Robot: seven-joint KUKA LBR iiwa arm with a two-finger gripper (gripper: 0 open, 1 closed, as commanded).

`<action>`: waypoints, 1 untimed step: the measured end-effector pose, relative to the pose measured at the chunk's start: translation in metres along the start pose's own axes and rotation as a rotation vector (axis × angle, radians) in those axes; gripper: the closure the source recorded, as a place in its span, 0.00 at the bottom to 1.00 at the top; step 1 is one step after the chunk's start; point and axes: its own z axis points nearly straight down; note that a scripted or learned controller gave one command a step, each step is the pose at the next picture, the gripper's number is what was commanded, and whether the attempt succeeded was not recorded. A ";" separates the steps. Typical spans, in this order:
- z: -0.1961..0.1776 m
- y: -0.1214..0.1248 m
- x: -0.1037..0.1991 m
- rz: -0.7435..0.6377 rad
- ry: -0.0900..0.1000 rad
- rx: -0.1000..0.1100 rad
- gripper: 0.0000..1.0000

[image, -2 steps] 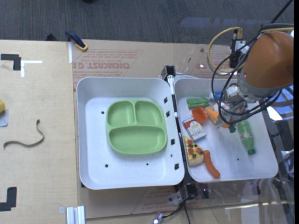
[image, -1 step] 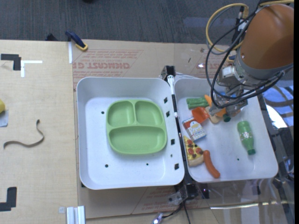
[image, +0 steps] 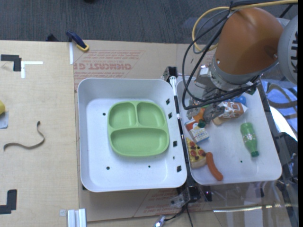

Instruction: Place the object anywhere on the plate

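Pale green plate [image: 138, 129] in white left bin [image: 90, 141]; right of it, green bottle [image: 249, 138], orange-red sausage [image: 214, 167].

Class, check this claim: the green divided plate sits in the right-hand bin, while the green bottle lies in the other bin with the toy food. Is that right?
Not quite. The camera view shows the green divided plate in the left-hand bin; the green bottle does lie in the other bin with the toy food.

Red printed lettering runs upside down across the flat brown cardboard sheet [image: 110, 63] lying up and to the left of the claw; it cannot be read with confidence. Labels on the small packages are too blurred.
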 end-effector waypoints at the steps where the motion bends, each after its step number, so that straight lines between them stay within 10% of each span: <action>1: 0.000 0.000 0.000 0.000 0.000 0.000 0.00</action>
